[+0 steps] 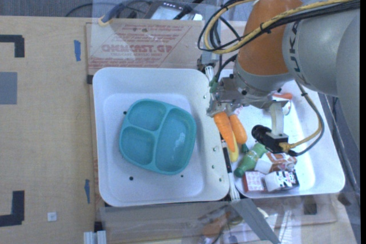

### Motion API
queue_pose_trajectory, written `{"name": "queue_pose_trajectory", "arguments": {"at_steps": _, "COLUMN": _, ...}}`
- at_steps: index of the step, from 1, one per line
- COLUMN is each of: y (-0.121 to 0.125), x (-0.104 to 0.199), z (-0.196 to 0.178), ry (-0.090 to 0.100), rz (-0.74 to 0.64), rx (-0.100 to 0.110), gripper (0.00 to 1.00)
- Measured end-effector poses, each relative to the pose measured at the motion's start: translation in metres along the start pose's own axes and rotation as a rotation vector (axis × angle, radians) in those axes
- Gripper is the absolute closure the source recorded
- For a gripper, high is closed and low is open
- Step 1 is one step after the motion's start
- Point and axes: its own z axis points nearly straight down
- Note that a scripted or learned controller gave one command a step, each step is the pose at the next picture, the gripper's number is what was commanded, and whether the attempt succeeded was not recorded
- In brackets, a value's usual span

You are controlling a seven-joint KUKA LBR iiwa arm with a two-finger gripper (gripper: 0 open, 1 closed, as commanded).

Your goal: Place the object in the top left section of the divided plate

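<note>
A teal divided plate [157,135] with three sections lies in the left white bin [108,180]. My gripper [219,104] hangs low over the left edge of the right bin [326,174], by the wall between the two bins. Directly below it lie two orange carrot-shaped toys [230,130] side by side, their upper ends reaching up to the gripper. The arm's grey body and orange band [269,37] cover the back of the right bin. Nothing rests on the plate.
In the right bin, near its front, lie a green bottle-shaped toy [247,160], a small red and white carton [251,182] and a black and white carton [283,180]. A cardboard sheet [143,48] lies behind the left bin.
</note>
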Motion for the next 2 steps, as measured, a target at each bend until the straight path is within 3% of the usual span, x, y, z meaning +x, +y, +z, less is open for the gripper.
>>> {"name": "queue_pose_trajectory", "arguments": {"at_steps": 1, "y": 0.001, "x": -0.001, "z": -0.01, "ry": 0.0, "rz": 0.002, "rx": -0.002, "gripper": 1.0}}
{"name": "queue_pose_trajectory", "arguments": {"at_steps": 2, "y": 0.006, "x": 0.041, "z": 0.026, "ry": -0.001, "rz": 0.02, "rx": 0.0, "gripper": 1.0}}
